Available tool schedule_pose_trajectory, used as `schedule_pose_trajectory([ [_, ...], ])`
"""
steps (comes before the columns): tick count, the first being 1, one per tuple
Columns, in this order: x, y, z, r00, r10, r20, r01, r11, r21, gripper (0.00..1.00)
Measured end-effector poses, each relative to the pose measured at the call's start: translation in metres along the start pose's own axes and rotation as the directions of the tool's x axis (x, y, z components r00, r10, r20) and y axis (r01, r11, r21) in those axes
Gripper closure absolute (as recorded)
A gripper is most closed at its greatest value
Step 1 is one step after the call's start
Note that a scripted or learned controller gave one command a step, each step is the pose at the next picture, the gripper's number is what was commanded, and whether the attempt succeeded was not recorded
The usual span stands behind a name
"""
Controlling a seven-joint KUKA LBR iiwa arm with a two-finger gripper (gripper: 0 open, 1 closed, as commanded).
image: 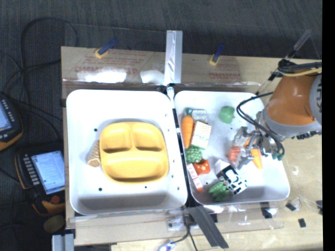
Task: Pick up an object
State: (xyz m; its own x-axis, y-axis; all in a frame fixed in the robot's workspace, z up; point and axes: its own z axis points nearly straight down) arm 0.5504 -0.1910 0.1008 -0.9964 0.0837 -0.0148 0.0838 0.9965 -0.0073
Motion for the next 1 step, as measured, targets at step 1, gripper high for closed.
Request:
schedule_pose_trajectory([
  [1, -0.0181, -0.0129, -0.1014, 0.994, 0.112, -0.012, -0.112, 0.994, -0.004, 1.0],
])
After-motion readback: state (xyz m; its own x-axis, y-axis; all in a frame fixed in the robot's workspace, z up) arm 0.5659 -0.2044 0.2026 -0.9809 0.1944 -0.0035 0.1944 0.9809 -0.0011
